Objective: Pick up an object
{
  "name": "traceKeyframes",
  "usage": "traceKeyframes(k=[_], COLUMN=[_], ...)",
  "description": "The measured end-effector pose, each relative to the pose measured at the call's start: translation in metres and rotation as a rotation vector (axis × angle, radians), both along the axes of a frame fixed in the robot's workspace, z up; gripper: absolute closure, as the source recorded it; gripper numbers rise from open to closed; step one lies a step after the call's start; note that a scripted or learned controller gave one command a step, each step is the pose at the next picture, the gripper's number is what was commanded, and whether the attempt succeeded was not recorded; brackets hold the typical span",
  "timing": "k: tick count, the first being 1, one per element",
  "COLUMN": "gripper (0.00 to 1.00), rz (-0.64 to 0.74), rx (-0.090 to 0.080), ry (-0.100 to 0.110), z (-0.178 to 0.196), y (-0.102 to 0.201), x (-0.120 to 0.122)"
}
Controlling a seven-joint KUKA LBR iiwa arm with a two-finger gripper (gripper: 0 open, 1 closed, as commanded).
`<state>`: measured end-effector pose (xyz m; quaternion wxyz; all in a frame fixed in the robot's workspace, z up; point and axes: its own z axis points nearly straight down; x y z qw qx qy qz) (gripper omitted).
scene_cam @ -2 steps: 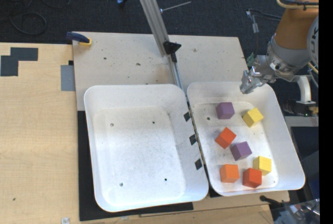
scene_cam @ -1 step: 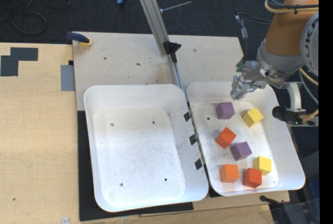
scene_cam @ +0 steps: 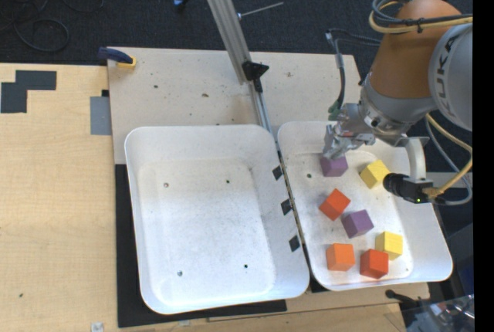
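Note:
The right bin (scene_cam: 432, 261) holds several small blocks. A purple block (scene_cam: 333, 166) lies near its far left, and my gripper (scene_cam: 338, 148) is directly over it, at or touching its top. Whether the block is gripped is hidden by the wrist. To the right lies a yellow block (scene_cam: 373, 174). Nearer the front are a red-orange block (scene_cam: 334, 204), a second purple block (scene_cam: 356, 223), another yellow block (scene_cam: 390, 244), an orange block (scene_cam: 340, 256) and a red block (scene_cam: 374, 263).
The left bin (scene_cam: 133, 168) sits beside the right one, joined by black clips (scene_cam: 286, 206). A slanted aluminium beam (scene_cam: 227, 22) rises behind the bins. A black cable part (scene_cam: 401, 185) hangs over the right bin's far right.

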<state>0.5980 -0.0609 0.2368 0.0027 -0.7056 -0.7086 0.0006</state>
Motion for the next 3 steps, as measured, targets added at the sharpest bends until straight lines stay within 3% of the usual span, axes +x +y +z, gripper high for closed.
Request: traceKeyframes(k=[3], gripper=[1.0], rz=[-0.001], rx=[-0.002], ry=[0.002], z=[-0.021], y=[0.136], x=[-0.063])
